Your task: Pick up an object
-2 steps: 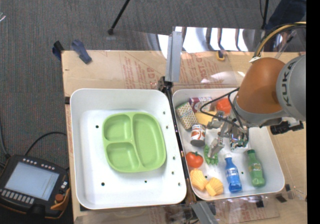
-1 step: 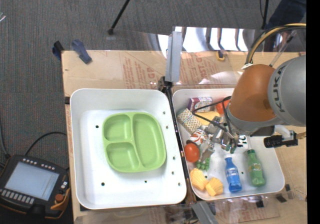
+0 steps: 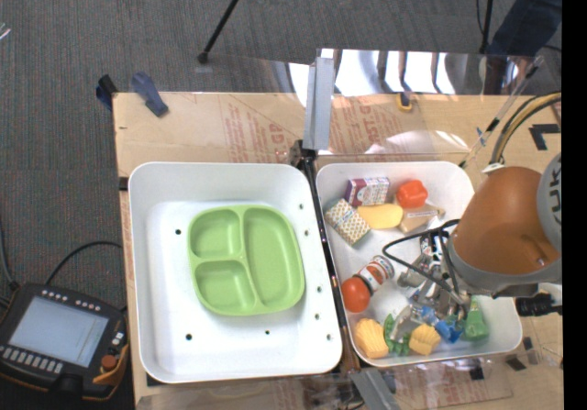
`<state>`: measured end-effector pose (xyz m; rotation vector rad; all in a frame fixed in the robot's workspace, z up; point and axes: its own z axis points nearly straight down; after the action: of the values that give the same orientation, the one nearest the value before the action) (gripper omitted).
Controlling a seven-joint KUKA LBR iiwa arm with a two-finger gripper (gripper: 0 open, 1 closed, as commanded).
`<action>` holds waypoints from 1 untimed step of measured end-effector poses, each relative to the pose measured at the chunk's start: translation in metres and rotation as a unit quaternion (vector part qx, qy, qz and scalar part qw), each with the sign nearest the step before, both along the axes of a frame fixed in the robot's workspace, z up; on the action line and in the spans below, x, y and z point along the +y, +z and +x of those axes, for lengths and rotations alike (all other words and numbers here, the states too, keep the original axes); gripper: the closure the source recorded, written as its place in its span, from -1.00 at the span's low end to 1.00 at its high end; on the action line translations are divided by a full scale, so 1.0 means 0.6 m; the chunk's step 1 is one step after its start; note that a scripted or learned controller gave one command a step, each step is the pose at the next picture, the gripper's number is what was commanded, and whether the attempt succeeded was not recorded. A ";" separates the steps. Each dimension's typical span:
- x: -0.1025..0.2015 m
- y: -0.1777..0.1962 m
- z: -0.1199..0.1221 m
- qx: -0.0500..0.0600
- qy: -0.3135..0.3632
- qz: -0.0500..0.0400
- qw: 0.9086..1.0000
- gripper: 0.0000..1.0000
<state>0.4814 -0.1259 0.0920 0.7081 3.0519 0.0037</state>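
Note:
My gripper (image 3: 429,296) hangs low over the front part of the right bin (image 3: 459,174), under the orange band of the arm (image 3: 500,220). Right beneath and around it lie small toys: a blue piece (image 3: 448,330), a yellow piece (image 3: 424,340), a green piece (image 3: 396,329) and another green one (image 3: 476,322). To its left are a small jar (image 3: 375,272) and a red tomato (image 3: 355,294). A yellow corn cob (image 3: 371,337) rests in the front left corner. I see nothing clearly held by the gripper.
At the back of the right bin sit a red-and-white carton (image 3: 369,190), an orange-red toy (image 3: 412,193), a yellow banana-like piece (image 3: 381,216) and a checkered box (image 3: 348,221). The left bin (image 3: 156,188) holds a green divided plate (image 3: 246,260).

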 end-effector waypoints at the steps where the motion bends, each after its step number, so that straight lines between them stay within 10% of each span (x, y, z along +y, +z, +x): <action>1: 0.001 0.019 0.001 0.001 0.001 0.002 1.000 1.00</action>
<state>0.4822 -0.1255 0.1035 0.7053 3.0562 0.0075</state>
